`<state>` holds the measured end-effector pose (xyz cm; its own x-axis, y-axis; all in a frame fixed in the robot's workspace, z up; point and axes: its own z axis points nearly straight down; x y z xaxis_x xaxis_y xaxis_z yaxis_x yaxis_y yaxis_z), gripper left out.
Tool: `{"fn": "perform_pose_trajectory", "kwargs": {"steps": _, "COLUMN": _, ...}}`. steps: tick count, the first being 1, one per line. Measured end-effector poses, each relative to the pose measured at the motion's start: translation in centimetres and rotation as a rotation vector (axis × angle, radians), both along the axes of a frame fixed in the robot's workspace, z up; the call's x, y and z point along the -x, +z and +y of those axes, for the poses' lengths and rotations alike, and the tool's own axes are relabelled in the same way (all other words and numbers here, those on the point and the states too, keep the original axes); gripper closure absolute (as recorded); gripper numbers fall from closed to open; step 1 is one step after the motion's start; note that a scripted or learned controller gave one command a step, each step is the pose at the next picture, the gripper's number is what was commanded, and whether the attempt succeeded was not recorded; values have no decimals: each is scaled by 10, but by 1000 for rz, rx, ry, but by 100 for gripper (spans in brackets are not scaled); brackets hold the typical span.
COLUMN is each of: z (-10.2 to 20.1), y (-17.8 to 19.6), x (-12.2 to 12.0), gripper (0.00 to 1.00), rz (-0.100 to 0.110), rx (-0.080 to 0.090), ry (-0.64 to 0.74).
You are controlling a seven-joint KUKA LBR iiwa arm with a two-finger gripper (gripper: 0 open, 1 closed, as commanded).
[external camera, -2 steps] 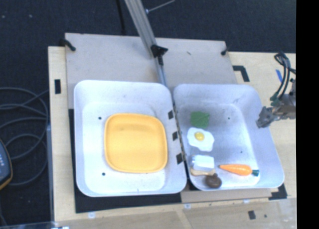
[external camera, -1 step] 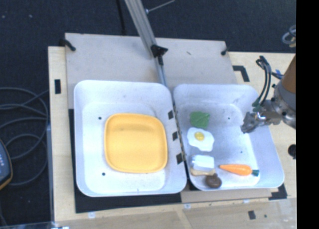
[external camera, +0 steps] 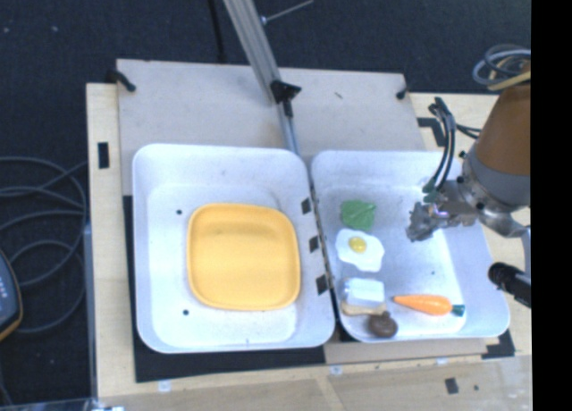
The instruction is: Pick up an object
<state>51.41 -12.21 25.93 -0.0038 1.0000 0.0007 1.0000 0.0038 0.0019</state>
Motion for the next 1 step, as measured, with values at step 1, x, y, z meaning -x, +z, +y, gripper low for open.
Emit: {"fn": "perform_pose_trajectory", "kwargs": {"steps": 1, "z": 54, "y": -13, "x": 9, "gripper": 100, "rz": 1, "rx": 0, "ry": 0}}
